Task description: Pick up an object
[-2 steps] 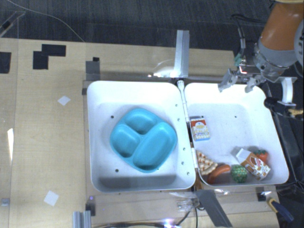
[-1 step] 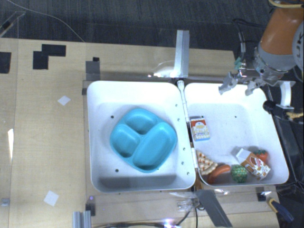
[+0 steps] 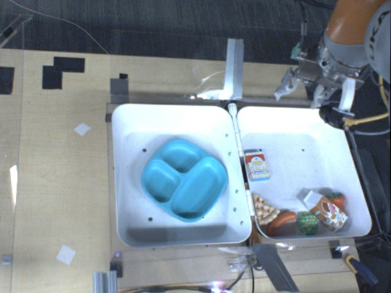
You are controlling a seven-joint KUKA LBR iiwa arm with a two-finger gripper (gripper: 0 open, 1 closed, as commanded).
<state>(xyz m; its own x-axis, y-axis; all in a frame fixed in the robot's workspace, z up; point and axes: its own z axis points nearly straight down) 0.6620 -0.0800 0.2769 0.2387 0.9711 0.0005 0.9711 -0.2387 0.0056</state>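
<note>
Counter (image 3: 55, 163) is wood-toned, w/ two white bins side by side. Left bin (image 3: 125, 163) carries a blue sectioned tray (image 3: 184, 179) near its centre. Right bin (image 3: 293, 133) has its upper half bare; the candidates for the pick sit along its lower wall, 5–6 o'clock within that bin.

Arm (image 3: 354, 17) comes in at 1–2 o'clock of the view, orange band showing. The tool (image 3: 310, 89) hangs above the far rim of the right bin, well apart from every item; its fingers look spread apart, nothing between them.

Items, bigger to smaller: small red/white box (image 3: 257, 166), just beside the divider between the bins; orange/white packet (image 3: 328, 214) by the near-right corner; waffle-like piece (image 3: 264, 209); reddish sausage-like item (image 3: 281, 220); green bit (image 3: 308, 223).

Risks: the lower cluster is packed, items touching or near so — a descent there could pinch two at once or nudge one against the wall and close on air. The box hugs the divider, so a finger may land on the rim.

Room: open floor in the bin's upper half gives a free approach; least margin is at the near wall and right corner.
</note>
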